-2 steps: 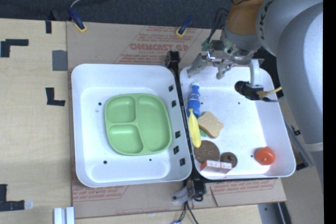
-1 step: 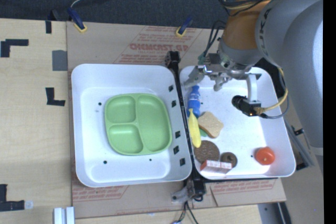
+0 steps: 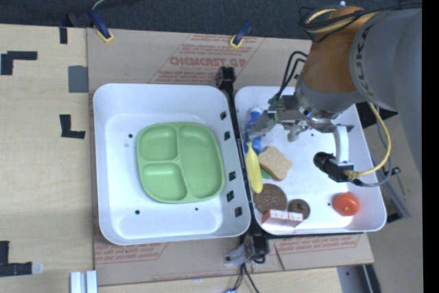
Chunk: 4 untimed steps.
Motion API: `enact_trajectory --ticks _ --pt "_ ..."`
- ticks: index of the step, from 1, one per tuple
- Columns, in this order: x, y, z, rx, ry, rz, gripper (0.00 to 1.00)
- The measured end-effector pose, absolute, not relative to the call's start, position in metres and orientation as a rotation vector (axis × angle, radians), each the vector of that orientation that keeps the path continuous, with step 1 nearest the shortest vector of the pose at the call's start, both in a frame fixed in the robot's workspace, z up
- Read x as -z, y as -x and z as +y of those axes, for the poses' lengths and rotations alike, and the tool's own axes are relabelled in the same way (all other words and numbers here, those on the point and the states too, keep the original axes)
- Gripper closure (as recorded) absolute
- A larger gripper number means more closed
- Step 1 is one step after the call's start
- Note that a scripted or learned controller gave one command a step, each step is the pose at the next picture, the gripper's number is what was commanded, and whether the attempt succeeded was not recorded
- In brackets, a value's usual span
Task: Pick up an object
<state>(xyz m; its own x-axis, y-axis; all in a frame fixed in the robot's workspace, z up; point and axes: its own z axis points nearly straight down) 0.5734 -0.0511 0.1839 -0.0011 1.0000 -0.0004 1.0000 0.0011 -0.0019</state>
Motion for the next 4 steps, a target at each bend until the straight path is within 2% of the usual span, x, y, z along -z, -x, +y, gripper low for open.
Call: enact_trajectory --ticks 1,2,3,4 --pt "-0.185 -0.537 -0.051 -0.001 2.220 -2.222 0.00" --pt "-0.123 -0.568 -0.095 -0.004 2.221 -2.220 0.00" --pt "-0.091 -0.554 -0.105 0.011 2.233 -2.229 0.00" --pt "-0.101 -0.555 -0.105 0.013 2.233 -2.229 1.00"
